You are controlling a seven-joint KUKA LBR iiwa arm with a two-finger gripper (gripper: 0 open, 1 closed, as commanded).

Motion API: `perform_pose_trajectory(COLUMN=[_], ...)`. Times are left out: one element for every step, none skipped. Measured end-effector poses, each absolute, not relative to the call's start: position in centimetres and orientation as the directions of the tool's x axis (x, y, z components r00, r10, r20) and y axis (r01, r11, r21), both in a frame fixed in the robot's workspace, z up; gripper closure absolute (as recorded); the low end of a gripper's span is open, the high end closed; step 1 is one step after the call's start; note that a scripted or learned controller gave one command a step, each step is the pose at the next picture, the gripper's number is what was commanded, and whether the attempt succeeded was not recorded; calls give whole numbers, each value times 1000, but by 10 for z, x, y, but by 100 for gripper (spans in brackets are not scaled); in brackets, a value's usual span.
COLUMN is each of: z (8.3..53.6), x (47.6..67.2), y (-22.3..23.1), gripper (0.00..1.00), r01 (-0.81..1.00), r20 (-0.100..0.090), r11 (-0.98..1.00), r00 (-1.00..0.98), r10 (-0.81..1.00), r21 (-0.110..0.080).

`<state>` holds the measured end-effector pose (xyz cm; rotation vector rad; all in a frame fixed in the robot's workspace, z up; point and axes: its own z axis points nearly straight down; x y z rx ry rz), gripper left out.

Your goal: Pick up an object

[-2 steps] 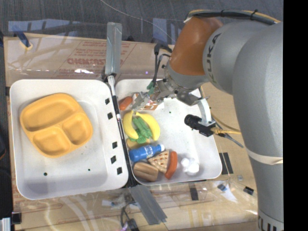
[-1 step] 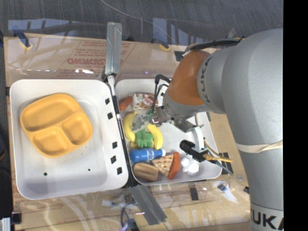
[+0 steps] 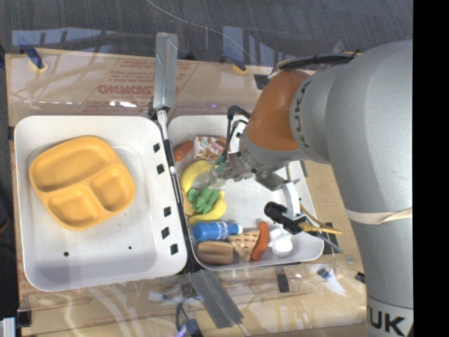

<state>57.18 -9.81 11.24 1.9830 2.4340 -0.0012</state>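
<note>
A toy hot dog (image 3: 216,253) and blue bottle (image 3: 214,229) are lying along the right bin's (image 3: 309,253) near edge; farther in, the gripper (image 3: 223,168) is hovering over green toy beans (image 3: 204,199) and a banana (image 3: 193,175), finger state untellable. Left, a yellow divided tray (image 3: 81,181) is sitting.

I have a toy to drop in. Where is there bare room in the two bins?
Left bin: bare floor below and right of the yellow tray. Right bin: crowded along its left wall and front edge; a small bare patch lies mid-floor, under the gripper.
</note>
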Motion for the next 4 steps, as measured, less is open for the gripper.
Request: perform_pose_trajectory(z=[112,193,111,87], x=[572,571,615,645], y=[-98,-64,-122,-135], gripper=[0,0,0,0], r01=[979,904,841,916], r20=[-2,-2,-9,30], r11=[203,428,541,399], r00=[-203,-428,-541,-398], r10=[979,904,841,917], r21=[0,3,9,-46])
